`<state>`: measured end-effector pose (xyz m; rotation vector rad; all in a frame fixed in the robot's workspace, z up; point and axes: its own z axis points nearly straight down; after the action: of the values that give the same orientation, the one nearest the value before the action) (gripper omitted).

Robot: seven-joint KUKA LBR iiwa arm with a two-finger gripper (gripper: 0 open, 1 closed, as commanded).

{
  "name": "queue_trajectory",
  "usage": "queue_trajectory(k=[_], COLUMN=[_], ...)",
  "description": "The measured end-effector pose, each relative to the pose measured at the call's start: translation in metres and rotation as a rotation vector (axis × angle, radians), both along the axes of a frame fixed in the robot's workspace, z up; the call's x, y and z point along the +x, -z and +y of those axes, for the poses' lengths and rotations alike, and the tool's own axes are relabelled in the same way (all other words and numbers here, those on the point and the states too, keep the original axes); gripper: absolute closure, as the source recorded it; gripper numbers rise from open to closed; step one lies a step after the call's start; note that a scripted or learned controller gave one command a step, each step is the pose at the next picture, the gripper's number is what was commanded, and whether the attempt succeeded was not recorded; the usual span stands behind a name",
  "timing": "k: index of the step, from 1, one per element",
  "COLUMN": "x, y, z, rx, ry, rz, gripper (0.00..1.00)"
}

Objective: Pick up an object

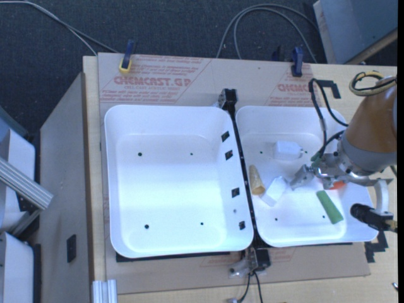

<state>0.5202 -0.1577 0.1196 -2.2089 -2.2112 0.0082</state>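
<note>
The fingers point(300, 177) (open or closed, I cannot tell) hang low; green stick point(329, 206) beside them, tan piece point(257, 179) beyond.

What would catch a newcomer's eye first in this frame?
The grey arm with its orange band reaches in from the right, its tool low in the right shallow white bin. Around the tool lie a white rounded block, a tan cork-like cylinder, a white flat piece and a green stick. The left white bin sits beside it.

Right bin point(265, 115): block point(288, 149) behind stick point(257, 179), bar point(329, 206) rightmost.
</note>
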Motion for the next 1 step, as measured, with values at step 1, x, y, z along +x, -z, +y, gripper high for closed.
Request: queue_trajectory(k=[1], x=[0.0615], y=[0.0043], z=[0.0556], rx=[-0.007], ry=[-0.007], rz=[-0.02], gripper=[0.0])
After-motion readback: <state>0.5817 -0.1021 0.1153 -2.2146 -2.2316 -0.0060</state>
